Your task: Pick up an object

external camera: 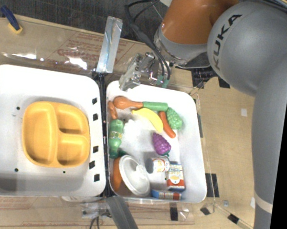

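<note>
My gripper [129,78] hangs over the far left corner of the right bin [198,145], and nothing shows between its fingers. Just below it in that bin lie an orange spoon-like toy [124,103], a green stick [155,106], a yellow banana [151,119], a green broccoli-like piece [174,118], a carrot [165,124] and purple grapes [161,144]. Nearer the front sit a white bowl [135,176] on an orange piece, a small can [159,165] and a small carton [176,177]. A green toy [115,134] lies along the bin's left wall.
The left bin [10,82] holds a yellow divided tray [56,133]. A strip of silver tape [110,43] runs up from the gap between the bins. The grey arm [257,58] fills the upper right. A blue and yellow item [11,20] lies at the far left of the bench.
</note>
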Controlling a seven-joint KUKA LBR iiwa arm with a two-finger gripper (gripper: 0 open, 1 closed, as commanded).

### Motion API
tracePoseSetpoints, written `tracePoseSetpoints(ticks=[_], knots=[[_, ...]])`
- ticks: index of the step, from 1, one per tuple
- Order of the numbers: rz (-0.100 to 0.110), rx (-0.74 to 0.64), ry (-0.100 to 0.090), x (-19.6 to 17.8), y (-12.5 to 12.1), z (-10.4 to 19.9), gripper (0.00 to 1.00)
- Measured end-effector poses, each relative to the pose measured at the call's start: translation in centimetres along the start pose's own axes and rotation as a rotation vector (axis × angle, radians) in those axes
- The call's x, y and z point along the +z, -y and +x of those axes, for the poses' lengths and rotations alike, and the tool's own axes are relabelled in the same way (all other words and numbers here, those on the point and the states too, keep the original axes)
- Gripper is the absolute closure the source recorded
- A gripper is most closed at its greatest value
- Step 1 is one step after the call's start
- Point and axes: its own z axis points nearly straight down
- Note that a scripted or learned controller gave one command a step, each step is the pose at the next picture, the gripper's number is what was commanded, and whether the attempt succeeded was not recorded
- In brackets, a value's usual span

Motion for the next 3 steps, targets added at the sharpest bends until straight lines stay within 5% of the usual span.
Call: tracePoseSetpoints(ticks=[1, 2, 3], knots=[[0.003, 0.09, -0.002, 4.5, -8.3, 5.6, 1.0], [0.0, 0.101, 0.001, 4.3, -15.9, 5.5, 1.0], [-0.002, 0.305, 0.003, -1.7, -20.7, 6.0, 1.0]])
